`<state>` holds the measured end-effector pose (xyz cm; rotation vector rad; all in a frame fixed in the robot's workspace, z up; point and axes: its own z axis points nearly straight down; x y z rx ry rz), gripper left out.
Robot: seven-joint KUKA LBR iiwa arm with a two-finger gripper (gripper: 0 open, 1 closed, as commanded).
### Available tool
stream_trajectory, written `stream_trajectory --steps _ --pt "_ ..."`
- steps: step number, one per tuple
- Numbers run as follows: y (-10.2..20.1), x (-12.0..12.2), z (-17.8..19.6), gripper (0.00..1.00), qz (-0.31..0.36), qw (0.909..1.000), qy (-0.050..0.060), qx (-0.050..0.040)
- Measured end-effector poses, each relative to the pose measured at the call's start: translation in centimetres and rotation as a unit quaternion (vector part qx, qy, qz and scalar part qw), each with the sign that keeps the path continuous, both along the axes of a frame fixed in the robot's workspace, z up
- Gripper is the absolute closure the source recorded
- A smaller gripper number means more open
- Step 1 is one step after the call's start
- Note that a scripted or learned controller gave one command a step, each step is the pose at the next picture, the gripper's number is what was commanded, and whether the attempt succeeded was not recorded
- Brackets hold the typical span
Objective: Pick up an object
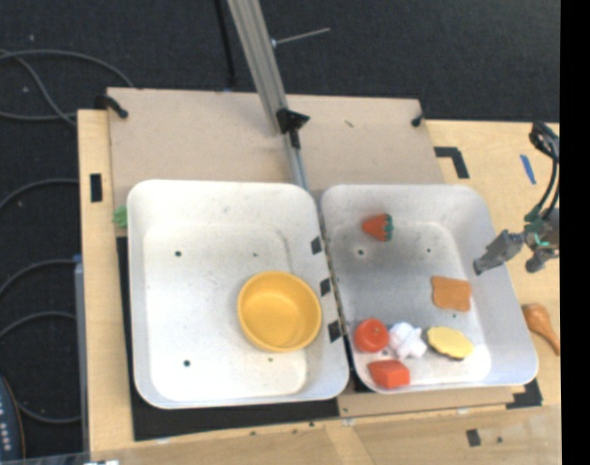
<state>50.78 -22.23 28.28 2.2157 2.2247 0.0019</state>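
My gripper [515, 248] is at the right edge of the view, over the right rim of the right bin [488, 211], partly cut off. That bin holds a red strawberry with a green top [377, 227] at the back and an orange block [451, 294] nearest the gripper, slightly below and to its left. Along the front lie a red round piece [371, 335], a white lump [405, 339], a yellow oval [450, 343] and a red block [388, 374]. Nothing appears in the gripper.
The left bin [178, 221] holds a yellow bowl [279, 310] near its right wall. A metal pole [261, 56] slants up from between the bins at the back. An orange object [542, 325] lies on the bench right of the right bin.
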Motion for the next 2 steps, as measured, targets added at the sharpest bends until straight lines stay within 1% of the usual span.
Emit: stream_trajectory --steps 1,2 --pt "0.0 0.0 0.0 0.00 0.000 1.0000 0.000 0.0003" --pt "0.3 -0.5 -4.4 0.00 -0.002 1.0000 0.002 -0.0008"
